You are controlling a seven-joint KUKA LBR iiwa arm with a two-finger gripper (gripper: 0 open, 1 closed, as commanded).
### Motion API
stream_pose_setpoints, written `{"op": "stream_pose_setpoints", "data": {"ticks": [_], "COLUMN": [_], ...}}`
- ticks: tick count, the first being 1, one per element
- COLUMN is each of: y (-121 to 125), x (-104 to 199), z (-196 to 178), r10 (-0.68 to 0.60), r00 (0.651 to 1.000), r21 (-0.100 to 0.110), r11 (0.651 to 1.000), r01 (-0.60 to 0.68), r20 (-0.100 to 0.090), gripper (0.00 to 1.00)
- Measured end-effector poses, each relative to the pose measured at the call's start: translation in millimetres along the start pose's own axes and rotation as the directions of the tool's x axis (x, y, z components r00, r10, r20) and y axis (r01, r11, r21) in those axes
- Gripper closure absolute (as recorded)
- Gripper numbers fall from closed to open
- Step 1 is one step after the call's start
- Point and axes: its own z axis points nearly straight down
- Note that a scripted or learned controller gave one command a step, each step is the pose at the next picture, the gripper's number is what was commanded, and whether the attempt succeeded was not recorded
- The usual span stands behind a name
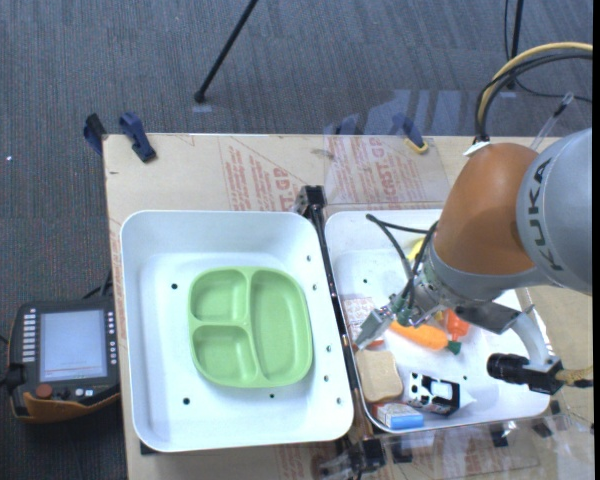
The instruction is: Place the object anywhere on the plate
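Carrot (421,335), orange, lies in the right bin (380,230) among a slice of toast (381,374), a black-and-white box (432,392) and a blue block (401,420). Gripper (378,325) hangs just left of the carrot; whether its fingers are spread or closed cannot be told. Green divided plate (250,325) sits in the left bin (220,238), well apart.

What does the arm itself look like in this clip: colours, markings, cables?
The arm is light grey with a broad orange band above the wrist and dark KUKA lettering on the grey shell. Dark cables loop beside the wrist. The gripper is small, metallic and grey.
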Motion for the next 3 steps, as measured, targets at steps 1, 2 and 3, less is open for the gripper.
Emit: {"op": "stream_pose_setpoints", "data": {"ticks": [1, 2, 3], "y": [1.0, 1.0, 1.0], "x": [0.2, 0.2, 0.2], "z": [-0.8, -0.8, -0.8], "r10": [-0.001, -0.001, -0.001], "r00": [1.0, 1.0, 1.0], "r21": [-0.002, -0.002, -0.002], "r11": [1.0, 1.0, 1.0], "r01": [0.001, 0.001, 0.001], "r20": [0.001, 0.001, 0.001], "gripper": [0.0, 0.0, 0.0]}}
